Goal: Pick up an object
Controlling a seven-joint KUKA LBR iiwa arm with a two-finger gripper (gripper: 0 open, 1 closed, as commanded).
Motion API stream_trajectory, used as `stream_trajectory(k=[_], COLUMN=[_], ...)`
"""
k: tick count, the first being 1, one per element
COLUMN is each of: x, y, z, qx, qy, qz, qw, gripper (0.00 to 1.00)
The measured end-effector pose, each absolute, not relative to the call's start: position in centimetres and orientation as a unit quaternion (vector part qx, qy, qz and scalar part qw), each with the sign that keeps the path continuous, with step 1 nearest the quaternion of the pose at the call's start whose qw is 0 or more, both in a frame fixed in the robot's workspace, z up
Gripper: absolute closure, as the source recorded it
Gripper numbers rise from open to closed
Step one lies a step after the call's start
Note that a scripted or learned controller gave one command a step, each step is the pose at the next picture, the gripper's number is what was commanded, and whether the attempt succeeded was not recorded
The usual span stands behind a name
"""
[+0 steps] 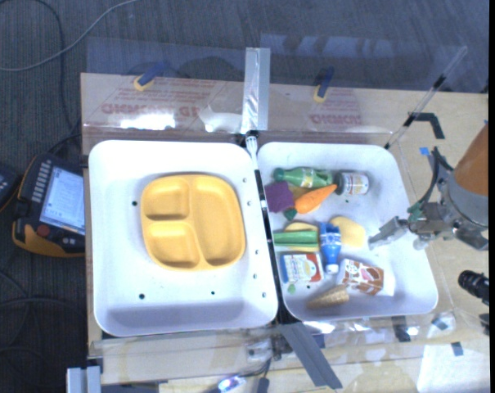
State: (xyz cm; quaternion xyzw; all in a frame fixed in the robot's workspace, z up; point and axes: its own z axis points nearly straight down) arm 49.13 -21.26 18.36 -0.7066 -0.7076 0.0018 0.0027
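While my arm (pixel 476 170) reaches in from the right, my gripper (pixel 411 226) hangs over the right edge of the right bin (pixel 394 166), just past the rim. Can't tell whether it's open or closed; nothing shows in it.

Right bin holds the pile, all w/in its left and middle part. Near the back edge: green bottle (pixel 307 176) lying on its side, w/ a small jar (pixel 354 184) touching its right end. Below those, purple eggplant (pixel 279 195) by the left wall and a carrot (pixel 314 198) slanting beside it. Mid-bin: green-yellow block (pixel 296 237), blue-white bottle (pixel 331 250) upright-ish next to it, yellow lemon (pixel 349 232) to its right, nearest my gripper but apart from it. Toward the front edge: red-white carton (pixel 299 267), another red-white pack (pixel 365 277), and a cone (pixel 329 298) lying at the front.

Left bin (pixel 116 301) carries a yellow tray (pixel 192 221) w/ three compartments, sitting about center. Pendant (pixel 55 207) lies off the bench (pixel 100 88), at left.
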Motion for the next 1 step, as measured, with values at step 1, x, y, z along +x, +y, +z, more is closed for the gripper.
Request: stream_trajectory(k=[1], x=[48.65], y=[-14.07], z=[9.02], qx=[-0.756], qy=[-0.654], qz=[-0.0023], qw=[-0.004], gripper=[0.0])
